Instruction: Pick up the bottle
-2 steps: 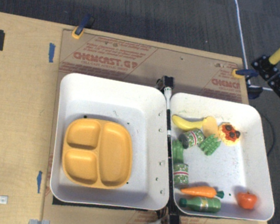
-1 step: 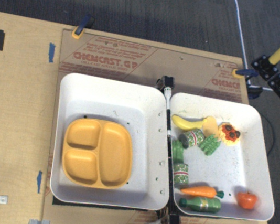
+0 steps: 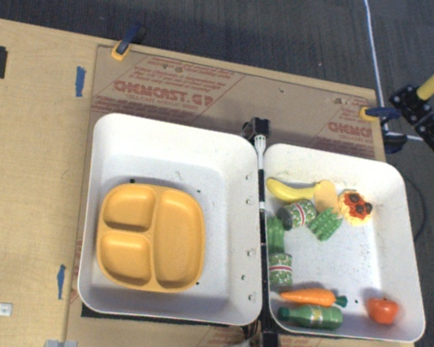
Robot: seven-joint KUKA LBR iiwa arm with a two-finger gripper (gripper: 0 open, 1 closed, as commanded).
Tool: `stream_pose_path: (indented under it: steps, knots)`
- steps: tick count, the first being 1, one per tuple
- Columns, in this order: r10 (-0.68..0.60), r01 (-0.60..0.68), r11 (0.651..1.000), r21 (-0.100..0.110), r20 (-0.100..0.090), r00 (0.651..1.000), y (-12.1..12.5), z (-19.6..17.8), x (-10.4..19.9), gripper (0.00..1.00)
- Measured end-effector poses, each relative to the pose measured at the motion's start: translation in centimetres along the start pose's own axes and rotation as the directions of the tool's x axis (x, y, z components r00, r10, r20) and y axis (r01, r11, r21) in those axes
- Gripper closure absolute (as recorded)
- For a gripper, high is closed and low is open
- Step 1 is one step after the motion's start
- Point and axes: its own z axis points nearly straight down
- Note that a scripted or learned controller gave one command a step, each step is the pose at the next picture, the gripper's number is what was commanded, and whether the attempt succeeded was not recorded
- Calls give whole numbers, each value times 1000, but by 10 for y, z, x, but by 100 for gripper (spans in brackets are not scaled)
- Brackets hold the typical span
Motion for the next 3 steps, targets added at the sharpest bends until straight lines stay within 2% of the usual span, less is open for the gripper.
stream_pose_path:
  steps: [1,2,3]
  knots:
    - [0,0,1000,0,0,1000,0,0,0,0]
    - [0,0,1000,-3,6,1000,1,-11,-1,100]
    - [0,0,1000,-3,6,1000,1,-11,-1,0]
